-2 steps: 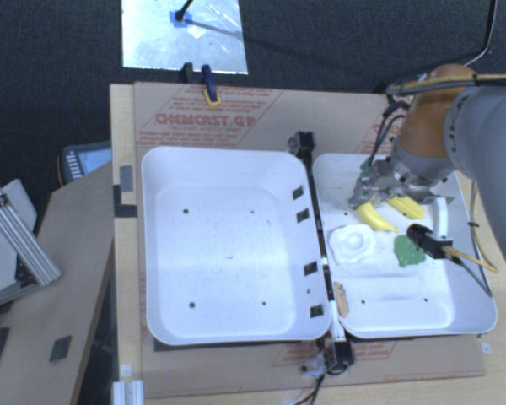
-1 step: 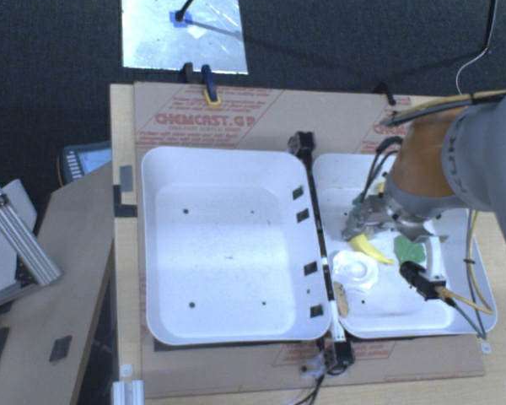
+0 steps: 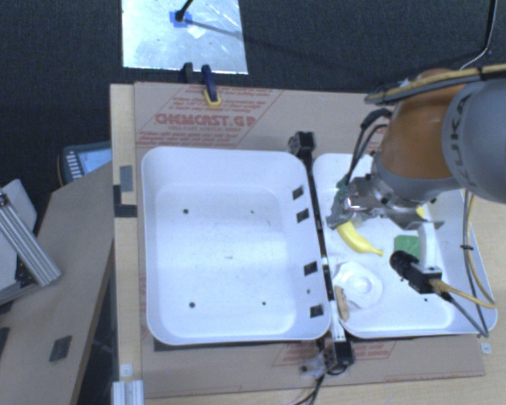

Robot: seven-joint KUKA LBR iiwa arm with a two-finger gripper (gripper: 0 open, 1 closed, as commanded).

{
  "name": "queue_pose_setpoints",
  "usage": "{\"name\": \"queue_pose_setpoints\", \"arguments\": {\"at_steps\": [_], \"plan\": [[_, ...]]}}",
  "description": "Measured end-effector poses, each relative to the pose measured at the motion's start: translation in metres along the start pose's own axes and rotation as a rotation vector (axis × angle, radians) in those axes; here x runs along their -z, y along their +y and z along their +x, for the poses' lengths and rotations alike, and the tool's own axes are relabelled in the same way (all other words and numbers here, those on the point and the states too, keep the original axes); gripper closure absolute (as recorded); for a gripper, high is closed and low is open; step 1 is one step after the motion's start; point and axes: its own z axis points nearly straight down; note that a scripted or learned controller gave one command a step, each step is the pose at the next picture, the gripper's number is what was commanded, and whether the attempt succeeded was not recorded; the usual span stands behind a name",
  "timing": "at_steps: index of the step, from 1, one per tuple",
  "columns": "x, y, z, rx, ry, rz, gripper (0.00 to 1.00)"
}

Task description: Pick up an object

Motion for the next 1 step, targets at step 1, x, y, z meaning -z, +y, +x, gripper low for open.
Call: {"name": "queue_pose_setpoints", "arguments": {"at_steps": [1], "plan": [[-0.0065, 0.0439, 0.0551, -0.002, -0.003, 0.005, 1.00]]}}
